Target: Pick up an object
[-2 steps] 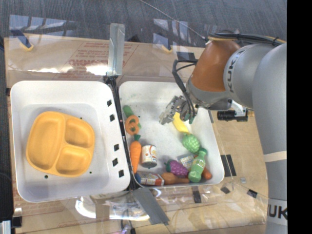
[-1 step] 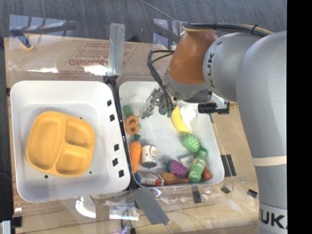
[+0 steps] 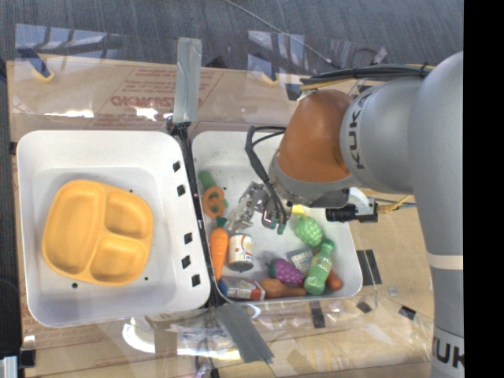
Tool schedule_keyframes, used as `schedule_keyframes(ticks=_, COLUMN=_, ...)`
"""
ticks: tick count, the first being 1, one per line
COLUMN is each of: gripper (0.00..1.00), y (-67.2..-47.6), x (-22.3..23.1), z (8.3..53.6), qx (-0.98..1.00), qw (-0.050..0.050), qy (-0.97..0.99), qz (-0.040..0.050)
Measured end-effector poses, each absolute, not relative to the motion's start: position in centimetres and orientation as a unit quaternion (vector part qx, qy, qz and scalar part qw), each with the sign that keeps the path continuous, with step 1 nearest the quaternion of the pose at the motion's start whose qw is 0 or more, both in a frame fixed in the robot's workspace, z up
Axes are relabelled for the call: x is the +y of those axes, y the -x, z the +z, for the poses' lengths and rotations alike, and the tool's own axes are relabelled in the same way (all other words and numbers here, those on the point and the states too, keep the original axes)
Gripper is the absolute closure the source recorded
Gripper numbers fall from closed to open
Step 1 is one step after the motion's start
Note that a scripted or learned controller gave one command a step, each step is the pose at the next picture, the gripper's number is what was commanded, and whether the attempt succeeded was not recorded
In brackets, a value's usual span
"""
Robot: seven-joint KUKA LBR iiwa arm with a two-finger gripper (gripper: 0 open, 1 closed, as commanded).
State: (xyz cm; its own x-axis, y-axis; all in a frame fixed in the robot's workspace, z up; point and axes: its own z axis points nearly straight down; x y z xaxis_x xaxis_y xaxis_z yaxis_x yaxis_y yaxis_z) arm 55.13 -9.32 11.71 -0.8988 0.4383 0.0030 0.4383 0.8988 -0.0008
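The arm (image 3: 378,132) reaches in from the right of the frame and bends over the right bin (image 3: 206,144), its orange band sitting above the bin's upper half. The gripper (image 3: 253,209) hangs low at the centre of that bin, pointing toward the lower left. Whether it is released or clenched cannot be told, and nothing is seen grasped in it.

The right bin holds a crowd of toy food. A small can (image 3: 240,252) stands just below the gripper, very near its tip; whether they touch is not clear. A carrot (image 3: 219,249) lies upright along the bin's left wall, touching the can's left side. Above the carrot sits an orange ring (image 3: 213,201), with a green piece (image 3: 207,179) just above that. Right of the gripper lies a knobbly green fruit (image 3: 309,231). Below it a green bottle (image 3: 319,268) leans near the bin's lower right corner, beside purple grapes (image 3: 288,272). A second can (image 3: 242,291) lies on its side along the bottom wall, next to a brown piece (image 3: 276,287).

The left bin (image 3: 35,152) holds a yellow divided tray (image 3: 96,231) in its left centre part, well apart from the gripper.
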Motion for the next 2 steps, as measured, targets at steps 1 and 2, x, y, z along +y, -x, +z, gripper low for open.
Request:
schedule_keyframes(ticks=1, gripper=1.00, y=-47.8, x=-16.5, z=20.2, qx=-1.000, qw=-0.002, qy=0.005, qz=0.0013)
schedule_keyframes(ticks=2, gripper=1.00, y=-51.9, x=-11.3, z=13.7, qx=-0.998, qw=0.001, qy=0.057, qz=-0.0010)
